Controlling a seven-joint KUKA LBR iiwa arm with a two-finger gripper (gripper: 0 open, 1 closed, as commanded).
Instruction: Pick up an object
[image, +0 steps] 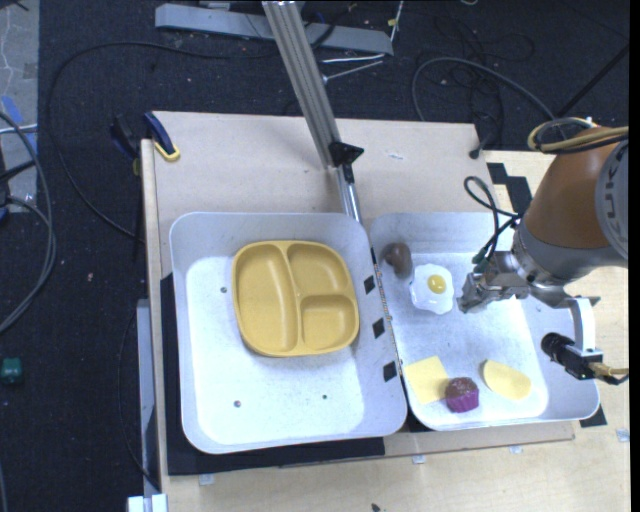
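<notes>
The right bin (560, 400) holds a fried egg toy (433, 288), a small brown piece (398, 257), a flat yellow square (427, 379), a purple round piece (461, 394) and a yellow wedge (507, 379). My gripper (478, 295) hangs low over this bin, just right of the egg and close to it. The arm's grey and orange wrist (575, 215) rises behind it at the right.
In the left bin (200, 400) sits a yellow divided plate (296, 297). A metal pole (310, 85) slants up from between the bins. Cables trail over the dark floor around the bench, and a blue and yellow clamp (160, 138) grips its back left corner.
</notes>
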